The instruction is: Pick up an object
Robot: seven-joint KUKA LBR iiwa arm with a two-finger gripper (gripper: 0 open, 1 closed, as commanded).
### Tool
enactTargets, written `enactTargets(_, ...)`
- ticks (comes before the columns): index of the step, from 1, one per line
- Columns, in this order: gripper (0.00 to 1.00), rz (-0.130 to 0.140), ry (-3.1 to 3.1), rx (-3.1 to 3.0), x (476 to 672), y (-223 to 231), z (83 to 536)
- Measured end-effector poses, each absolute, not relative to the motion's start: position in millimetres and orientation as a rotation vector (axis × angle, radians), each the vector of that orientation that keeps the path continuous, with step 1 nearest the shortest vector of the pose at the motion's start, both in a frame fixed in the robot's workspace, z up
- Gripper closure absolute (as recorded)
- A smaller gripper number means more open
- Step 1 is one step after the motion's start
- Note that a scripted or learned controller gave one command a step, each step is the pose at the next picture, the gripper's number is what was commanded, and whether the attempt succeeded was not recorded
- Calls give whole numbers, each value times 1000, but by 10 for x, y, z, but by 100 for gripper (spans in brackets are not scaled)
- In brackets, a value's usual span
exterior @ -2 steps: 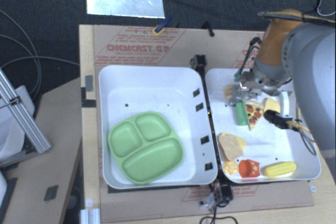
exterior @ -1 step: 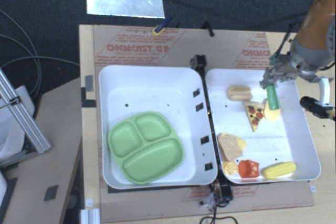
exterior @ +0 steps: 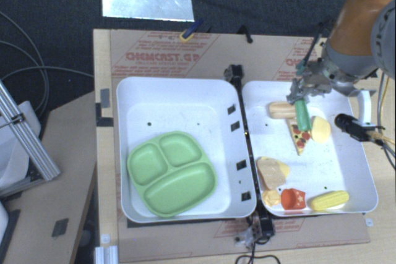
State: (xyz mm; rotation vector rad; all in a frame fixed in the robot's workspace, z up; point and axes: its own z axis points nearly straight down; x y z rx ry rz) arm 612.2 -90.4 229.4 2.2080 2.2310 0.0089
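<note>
Left bin (exterior: 133,93): green tray (exterior: 171,173), rigid, awkward. Right bin (exterior: 362,179): bun (exterior: 281,110), green stick (exterior: 301,114) beneath my gripper (exterior: 301,91) — prob. light, slick plastic; take mid-shaft. Jaw state: can't tell. Corn (exterior: 328,200) near front.

Gripper (exterior: 301,91) sits over right bin (exterior: 359,170), above green cucumber toy (exterior: 301,113), beside bread roll (exterior: 281,110) and pizza slice (exterior: 300,138). Corn cob (exterior: 328,199) and red pepper (exterior: 293,198) near front wall. Left bin (exterior: 179,102) holds green divided plate (exterior: 171,172).
</note>
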Motion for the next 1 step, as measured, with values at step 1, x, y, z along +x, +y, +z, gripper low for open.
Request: enactTargets(1, 100, 1, 2228, 2214, 5918, -629, 2303)
